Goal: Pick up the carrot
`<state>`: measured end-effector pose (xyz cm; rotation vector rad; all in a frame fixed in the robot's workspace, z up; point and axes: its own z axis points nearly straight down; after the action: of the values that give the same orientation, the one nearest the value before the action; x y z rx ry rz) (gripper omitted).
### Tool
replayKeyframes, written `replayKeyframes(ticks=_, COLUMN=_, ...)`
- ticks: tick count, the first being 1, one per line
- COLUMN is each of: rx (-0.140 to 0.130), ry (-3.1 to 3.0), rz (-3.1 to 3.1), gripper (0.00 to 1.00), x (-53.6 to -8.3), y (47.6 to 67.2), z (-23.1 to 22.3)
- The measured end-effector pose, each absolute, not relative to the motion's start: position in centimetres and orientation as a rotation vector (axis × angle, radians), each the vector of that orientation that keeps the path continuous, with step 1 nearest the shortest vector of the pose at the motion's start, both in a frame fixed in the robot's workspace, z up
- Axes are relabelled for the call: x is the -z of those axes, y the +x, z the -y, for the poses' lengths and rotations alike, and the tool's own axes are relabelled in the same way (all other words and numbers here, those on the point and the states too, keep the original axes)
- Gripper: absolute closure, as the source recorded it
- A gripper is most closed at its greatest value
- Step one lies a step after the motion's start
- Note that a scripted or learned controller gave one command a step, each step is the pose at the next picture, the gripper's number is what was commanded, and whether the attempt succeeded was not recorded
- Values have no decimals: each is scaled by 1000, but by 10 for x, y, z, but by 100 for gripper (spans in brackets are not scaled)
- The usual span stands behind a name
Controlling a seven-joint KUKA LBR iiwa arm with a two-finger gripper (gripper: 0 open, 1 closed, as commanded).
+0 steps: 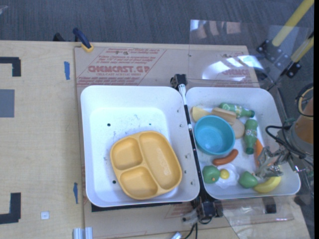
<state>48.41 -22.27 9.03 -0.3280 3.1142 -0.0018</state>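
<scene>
Carrot [258, 151] lies in the right bin [277, 103], near its right wall, just right of a green bottle [250, 134]. The gripper [269, 164] hangs low just below and right of the carrot, above a banana [268, 185]; whether it is open or closed cannot be told. The same bin holds a blue bowl [214, 135], a sausage [225, 158], a green pepper [210, 174] and a fried egg [225, 175]. The left bin [94, 133] holds a yellow divided plate [145, 164].
</scene>
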Motion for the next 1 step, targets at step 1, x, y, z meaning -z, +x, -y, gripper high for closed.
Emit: replayKeyframes(ticks=1, rx=8, ry=-332, rz=-3088, gripper=0, x=-93, y=492, z=219)
